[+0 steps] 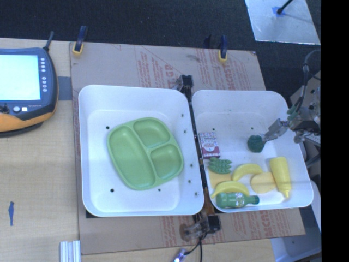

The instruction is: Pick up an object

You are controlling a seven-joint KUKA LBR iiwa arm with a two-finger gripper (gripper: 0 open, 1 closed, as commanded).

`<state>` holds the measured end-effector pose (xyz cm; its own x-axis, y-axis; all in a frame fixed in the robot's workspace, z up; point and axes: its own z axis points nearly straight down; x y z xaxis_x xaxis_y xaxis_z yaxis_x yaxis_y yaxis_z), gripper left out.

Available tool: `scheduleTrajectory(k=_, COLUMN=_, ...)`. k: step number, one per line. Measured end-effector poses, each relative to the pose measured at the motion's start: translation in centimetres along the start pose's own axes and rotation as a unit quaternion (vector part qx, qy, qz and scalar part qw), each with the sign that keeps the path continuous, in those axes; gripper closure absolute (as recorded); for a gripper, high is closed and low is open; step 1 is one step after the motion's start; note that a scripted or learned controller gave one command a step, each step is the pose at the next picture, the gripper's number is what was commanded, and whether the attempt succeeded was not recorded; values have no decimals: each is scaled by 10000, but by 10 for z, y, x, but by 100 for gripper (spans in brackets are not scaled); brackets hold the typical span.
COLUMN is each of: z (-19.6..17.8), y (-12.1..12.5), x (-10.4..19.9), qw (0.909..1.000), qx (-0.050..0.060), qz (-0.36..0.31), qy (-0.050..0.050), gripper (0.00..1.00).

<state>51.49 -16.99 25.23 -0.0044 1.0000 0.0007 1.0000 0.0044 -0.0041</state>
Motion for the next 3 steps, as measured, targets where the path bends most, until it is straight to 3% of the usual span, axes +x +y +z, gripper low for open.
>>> scheduleTrajectory(k=1, z=76, y=-28, x=-43, qw=10000, qx=6, qz=0, qy=-4, gripper=0)
scheduleTrajectory(k=2, z=155, y=-8, x=-42, qw=10000, qx=-72, qz=-7, qy=-10, gripper=0)
scheduleTrajectory(k=3, z=160, y=78, x=-42, qw=10000, qx=-12, qz=5, qy=1, gripper=0)
